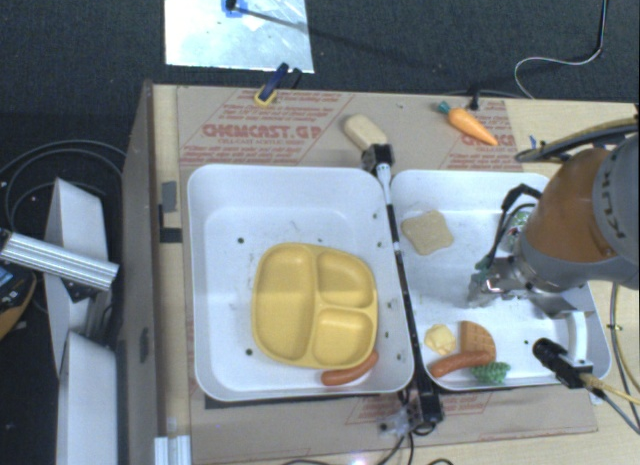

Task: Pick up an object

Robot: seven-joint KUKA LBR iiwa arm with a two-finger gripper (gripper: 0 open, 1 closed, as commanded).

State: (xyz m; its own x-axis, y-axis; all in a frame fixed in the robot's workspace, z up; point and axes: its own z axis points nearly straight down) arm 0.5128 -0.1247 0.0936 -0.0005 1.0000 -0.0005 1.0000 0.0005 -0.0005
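In the right bin (455, 198) lie a beige slice of bread (428, 232), a small yellow piece (439, 338), a brown bun-like piece (477, 336), a red-orange sausage (460, 361) and a green leafy piece (490, 372). My gripper (487, 288) hangs low over the bin's middle, right of the bread and above the brown piece. Nothing shows between its tips. The orange-banded arm (570, 218) comes in from the right.
The left bin (225, 203) holds a yellow divided plate (315, 303) with a second sausage (350, 371) at its front edge. A toy carrot (468, 124), a tan block (365, 131) and a blue-yellow clip (272, 85) lie on the cardboard behind the bins.
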